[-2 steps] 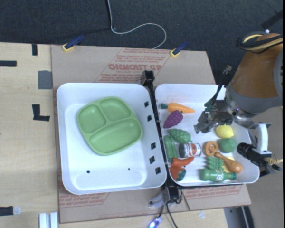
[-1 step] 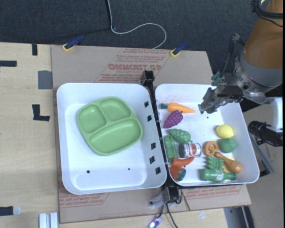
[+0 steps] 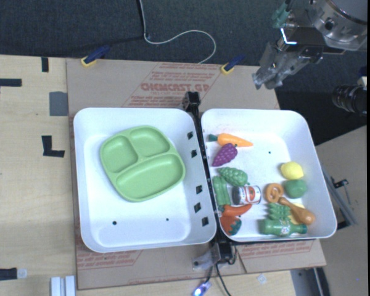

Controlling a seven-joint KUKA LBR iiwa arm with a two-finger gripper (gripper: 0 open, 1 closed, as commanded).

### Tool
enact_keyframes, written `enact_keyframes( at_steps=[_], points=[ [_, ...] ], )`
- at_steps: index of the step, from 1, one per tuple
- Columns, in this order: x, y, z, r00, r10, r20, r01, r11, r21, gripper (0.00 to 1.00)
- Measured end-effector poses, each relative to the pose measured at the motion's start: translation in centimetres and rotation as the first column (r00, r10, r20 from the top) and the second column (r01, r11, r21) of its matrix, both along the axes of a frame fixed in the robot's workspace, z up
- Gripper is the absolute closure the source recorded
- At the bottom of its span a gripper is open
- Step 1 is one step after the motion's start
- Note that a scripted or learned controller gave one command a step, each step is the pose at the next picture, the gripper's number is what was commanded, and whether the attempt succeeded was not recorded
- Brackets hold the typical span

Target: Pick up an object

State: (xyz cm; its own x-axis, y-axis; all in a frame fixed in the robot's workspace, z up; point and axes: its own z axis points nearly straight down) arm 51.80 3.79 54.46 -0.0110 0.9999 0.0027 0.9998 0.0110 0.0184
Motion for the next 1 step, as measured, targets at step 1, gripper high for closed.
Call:
enact_keyframes(
  at_steps=[1],
  points=[
    [-3.71,0.00,-13.79,0.999,-0.010,-0.034,0.010,1.000,-0.005,1.00]
  ],
)
